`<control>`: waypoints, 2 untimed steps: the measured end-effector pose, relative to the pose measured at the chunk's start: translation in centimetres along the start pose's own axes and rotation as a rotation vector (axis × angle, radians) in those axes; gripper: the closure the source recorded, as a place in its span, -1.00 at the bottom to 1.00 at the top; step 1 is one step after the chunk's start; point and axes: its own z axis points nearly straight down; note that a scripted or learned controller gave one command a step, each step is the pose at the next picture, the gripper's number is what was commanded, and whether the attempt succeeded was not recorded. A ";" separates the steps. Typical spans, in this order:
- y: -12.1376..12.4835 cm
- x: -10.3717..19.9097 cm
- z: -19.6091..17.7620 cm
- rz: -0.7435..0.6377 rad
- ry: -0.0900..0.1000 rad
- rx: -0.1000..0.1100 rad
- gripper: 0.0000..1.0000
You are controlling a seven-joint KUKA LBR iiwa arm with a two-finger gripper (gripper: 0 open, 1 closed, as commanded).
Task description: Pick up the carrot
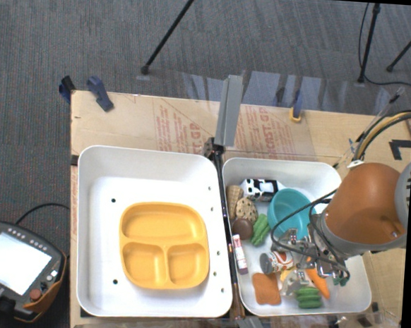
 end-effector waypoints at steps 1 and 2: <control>0.2 -0.1 -0.9 -0.005 0.000 -0.002 1.00; -0.6 -2.5 -5.6 -0.102 -0.004 0.001 1.00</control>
